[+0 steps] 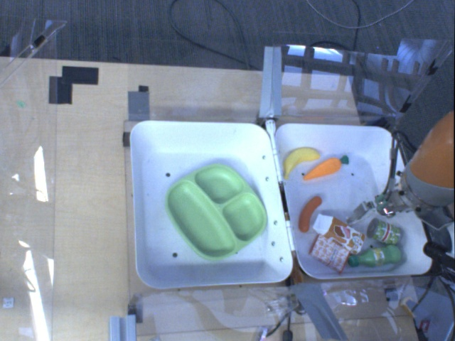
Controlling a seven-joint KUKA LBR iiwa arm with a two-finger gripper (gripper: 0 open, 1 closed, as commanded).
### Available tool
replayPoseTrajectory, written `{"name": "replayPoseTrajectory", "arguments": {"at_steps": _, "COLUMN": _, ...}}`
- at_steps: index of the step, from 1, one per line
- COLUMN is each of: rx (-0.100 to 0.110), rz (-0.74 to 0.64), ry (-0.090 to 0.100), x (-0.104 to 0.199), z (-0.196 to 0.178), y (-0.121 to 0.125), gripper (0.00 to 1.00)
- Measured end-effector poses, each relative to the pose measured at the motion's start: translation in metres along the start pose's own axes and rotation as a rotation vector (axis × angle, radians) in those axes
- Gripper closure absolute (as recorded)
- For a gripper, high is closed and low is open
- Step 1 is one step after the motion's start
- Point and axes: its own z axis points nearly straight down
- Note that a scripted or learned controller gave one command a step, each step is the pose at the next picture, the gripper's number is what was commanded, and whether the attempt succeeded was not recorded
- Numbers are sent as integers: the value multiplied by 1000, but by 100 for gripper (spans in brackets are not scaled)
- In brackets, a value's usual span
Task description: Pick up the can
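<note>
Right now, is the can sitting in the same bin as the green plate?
No, the can lies in the right bin beside the green bottle, while the green plate is in the left bin.

Bright, even overhead light w/ a cool bluish cast. Both white bins (206,137) near blown out, soft shadows only along their lower walls. Glare streaks on clear acrylic panels (334,55) above the gripper (377,208), and far left of it. Overall soft, low-res; gripper metal glints, edges slightly blurred.
</note>
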Motion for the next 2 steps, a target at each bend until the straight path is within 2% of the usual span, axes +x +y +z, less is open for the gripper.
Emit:
{"name": "replayPoseTrajectory", "arguments": {"at_steps": 1, "rx": -13, "rz": 50, "ry": -5, "x": 1, "z": 7, "y": -24, "gripper": 0}}
{"name": "replayPoseTrajectory", "arguments": {"at_steps": 2, "rx": -16, "rz": 48, "ry": -6, "x": 1, "z": -2, "y": -21, "gripper": 100}}
